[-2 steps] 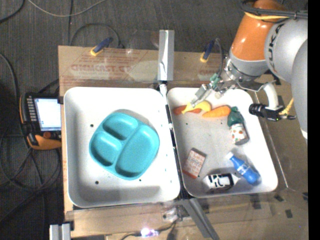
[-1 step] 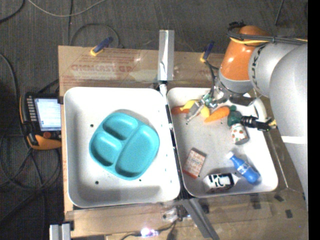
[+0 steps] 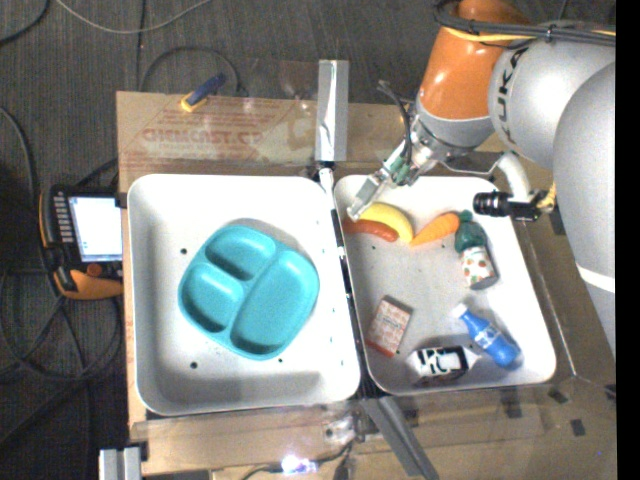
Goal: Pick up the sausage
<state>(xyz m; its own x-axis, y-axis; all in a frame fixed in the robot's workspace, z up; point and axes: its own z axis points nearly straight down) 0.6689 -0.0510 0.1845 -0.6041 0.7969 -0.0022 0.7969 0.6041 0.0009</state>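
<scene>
The sausage point(image 3: 368, 230), a short reddish-orange piece, lies in the right bin point(image 3: 535, 298) near its back left corner. It is pressed against the near side of a yellow banana point(image 3: 392, 218). The gripper point(image 3: 360, 206) reaches down and left from the orange-banded wrist point(image 3: 465, 63). Its tip sits just beyond the banana's left end, a little behind the sausage. Nothing shows as held in it.
An orange carrot point(image 3: 436, 230), a small strawberry-labelled bottle point(image 3: 474, 256), a blue bottle point(image 3: 490, 338), a small patterned box point(image 3: 390, 324) and a black-and-white item point(image 3: 440, 360) share the right bin. A teal divided plate point(image 3: 250, 290) lies in the left bin point(image 3: 160, 208). The bins' shared wall point(image 3: 340, 258) runs just left of the sausage.
</scene>
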